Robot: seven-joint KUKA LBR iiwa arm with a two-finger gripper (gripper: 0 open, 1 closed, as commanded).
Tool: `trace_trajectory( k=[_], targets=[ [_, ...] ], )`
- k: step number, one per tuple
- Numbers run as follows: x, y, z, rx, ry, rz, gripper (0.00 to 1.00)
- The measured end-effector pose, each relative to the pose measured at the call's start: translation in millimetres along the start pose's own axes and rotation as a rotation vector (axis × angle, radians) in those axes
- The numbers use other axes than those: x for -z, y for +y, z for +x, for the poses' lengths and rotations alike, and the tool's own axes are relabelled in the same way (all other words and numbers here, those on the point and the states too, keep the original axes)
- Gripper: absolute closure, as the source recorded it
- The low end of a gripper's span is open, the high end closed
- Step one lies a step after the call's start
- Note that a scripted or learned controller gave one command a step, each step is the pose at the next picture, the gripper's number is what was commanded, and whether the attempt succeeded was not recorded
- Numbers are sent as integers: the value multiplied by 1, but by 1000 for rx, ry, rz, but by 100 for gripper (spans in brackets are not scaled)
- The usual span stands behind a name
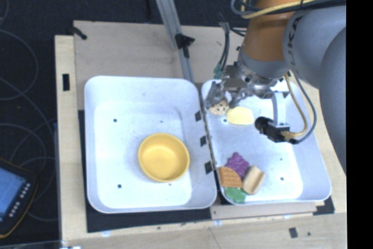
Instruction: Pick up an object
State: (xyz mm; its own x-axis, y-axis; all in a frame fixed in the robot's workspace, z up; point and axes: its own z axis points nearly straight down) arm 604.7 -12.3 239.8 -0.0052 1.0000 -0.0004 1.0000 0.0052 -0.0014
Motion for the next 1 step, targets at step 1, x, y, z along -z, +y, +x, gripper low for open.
trace_trajectory(
  k=[1],
  targets=[
    [-9,8,49,1,0,-3,100]
  ],
)
